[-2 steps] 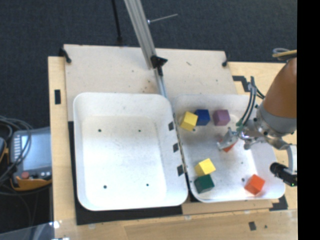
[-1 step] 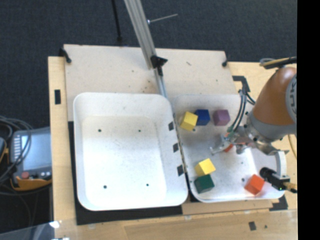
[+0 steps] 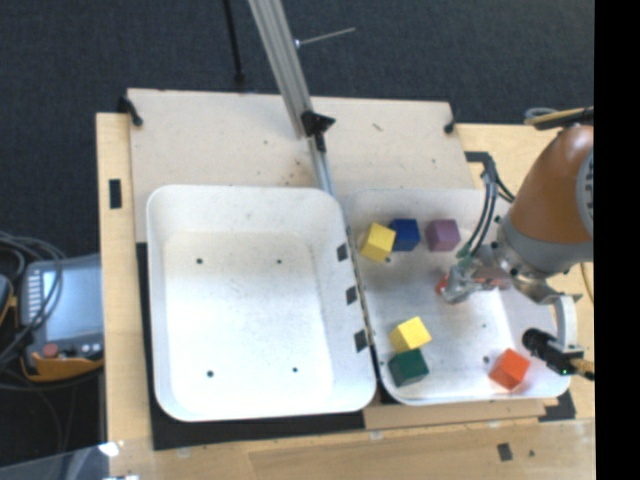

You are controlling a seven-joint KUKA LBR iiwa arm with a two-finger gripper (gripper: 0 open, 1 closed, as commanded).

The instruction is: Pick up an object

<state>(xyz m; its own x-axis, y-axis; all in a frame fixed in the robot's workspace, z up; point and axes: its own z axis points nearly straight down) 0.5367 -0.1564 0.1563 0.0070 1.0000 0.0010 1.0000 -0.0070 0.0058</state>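
Aluminium rail [image 3: 283, 53] (leaning), grey monitor [image 3: 62, 303]

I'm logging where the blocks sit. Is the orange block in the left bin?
No. The orange block lies in the right bin, near its front right corner, apart from the left bin.

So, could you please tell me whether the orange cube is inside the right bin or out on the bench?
Inside. The orange cube rests on the right bin's white floor near its front right corner, within the rim.
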